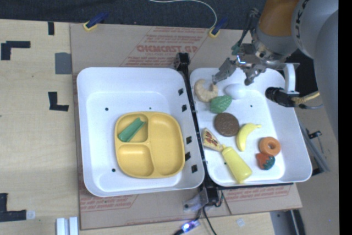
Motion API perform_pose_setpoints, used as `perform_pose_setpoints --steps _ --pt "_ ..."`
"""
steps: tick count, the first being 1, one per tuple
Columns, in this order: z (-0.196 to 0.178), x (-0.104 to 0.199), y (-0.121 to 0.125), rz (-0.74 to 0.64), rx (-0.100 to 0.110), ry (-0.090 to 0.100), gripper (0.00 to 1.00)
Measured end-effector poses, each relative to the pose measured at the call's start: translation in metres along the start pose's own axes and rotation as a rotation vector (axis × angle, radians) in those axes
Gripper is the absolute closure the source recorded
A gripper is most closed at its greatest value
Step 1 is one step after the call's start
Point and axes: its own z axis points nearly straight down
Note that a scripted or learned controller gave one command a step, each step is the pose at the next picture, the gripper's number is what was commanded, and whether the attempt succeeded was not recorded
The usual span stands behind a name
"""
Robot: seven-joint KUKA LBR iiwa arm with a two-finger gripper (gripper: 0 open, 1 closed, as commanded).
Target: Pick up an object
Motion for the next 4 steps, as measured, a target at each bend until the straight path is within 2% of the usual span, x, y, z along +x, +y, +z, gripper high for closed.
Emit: perform_pose_setpoints --steps 1,3,4 --pt "-0.009 0.000 0.003 -0.003 -0.014 -0.001 0.00" --pt "0.092 -0.007 0.011 -0.004 -0.009 -0.001 0.00" --pt "0.125 -0.006 0.011 -0.004 -0.012 -0.002 0.00"
